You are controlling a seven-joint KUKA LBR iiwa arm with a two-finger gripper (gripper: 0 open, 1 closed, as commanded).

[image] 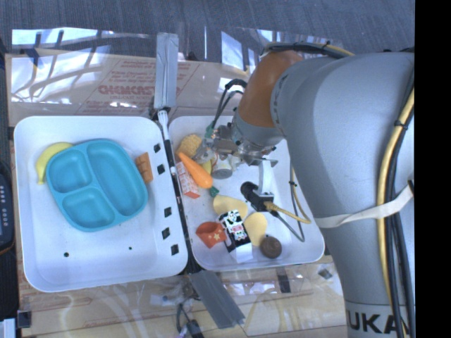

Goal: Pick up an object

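I have the gripper [224,152] down in the right bin [299,248] beside the carrot [195,171], jaws' state unclear, so next I must confirm a grasp before lifting.

Legible text: white capitals "UKA", cut off at the frame edge, on the grey arm [366,189] near its lower end. Pinkish mirrored lettering on the cardboard sheet [106,86] behind the left bin [28,259]; too faint to read.
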